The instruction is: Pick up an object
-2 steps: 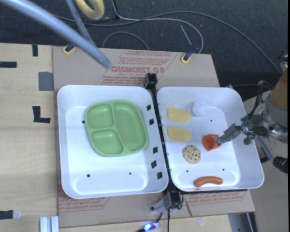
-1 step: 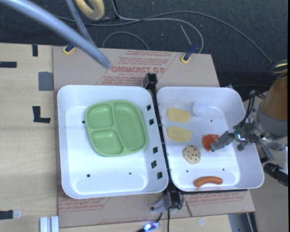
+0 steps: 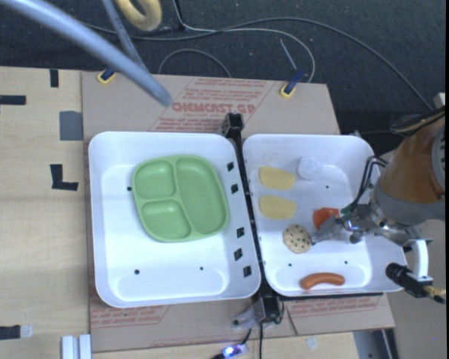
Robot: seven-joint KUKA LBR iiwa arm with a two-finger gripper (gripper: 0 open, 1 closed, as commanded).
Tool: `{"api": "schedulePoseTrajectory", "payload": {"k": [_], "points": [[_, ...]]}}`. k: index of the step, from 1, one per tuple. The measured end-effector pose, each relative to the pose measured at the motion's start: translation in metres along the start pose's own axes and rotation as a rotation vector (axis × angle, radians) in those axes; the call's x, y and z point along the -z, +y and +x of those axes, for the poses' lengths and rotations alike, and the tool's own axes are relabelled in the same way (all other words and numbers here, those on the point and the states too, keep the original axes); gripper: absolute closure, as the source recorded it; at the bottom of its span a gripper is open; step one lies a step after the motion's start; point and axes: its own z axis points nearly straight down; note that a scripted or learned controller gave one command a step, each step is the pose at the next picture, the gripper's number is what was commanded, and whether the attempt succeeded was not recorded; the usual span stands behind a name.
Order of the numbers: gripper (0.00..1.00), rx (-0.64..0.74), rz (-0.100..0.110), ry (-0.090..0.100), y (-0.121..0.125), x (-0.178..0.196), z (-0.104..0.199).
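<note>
The right bin holds several small items. These are two yellow pieces, a pale round piece, a small red piece, a speckled cookie and an orange sausage. My gripper reaches in from the right and sits low in this bin. It is right beside the red piece and just right of the cookie. Part of the red piece is hidden by the gripper. Nothing is visibly lifted.
The left bin carries a green divided plate. A black divider runs between the bins. The orange-banded arm covers the right bin's right wall. Cables and a grey hose lie behind the bins.
</note>
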Motion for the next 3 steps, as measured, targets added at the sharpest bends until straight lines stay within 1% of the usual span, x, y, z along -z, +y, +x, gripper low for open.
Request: {"api": "schedulePoseTrajectory", "payload": {"k": [1,2,3], "points": [[0.00,-0.001,-0.009,-0.005,0.000,-0.026,-0.001],[1.00,0.000,-0.008,-0.005,0.001,-0.017,-0.001],[1.00,0.001,-0.009,-0.002,-0.003,0.024,0.005]]}}
